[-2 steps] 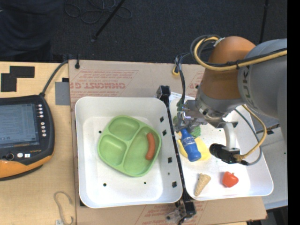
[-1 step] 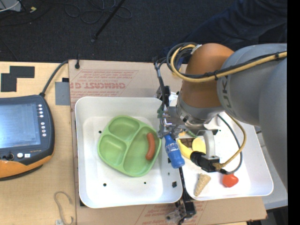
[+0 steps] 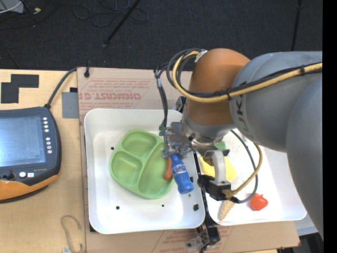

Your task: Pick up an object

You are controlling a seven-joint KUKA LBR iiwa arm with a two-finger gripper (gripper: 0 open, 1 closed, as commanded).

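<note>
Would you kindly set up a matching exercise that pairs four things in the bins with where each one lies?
Things:
1. green divided plate
2. blue bottle
3. ice cream cone
4. red toy

Places:
A. near the front edge of the right bin, beside the divider
B. middle of the left bin
C. right bin, to the right of the cone
D. on the right edge of the plate, under the claw

Pairs: 1-B, 2-D, 3-A, 4-C

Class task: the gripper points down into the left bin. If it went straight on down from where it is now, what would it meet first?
Most likely the blue bottle, lying just below the gripper at the green plate's right edge, beside a small orange thing. Depth is unclear from above, so it may already be touching.
</note>
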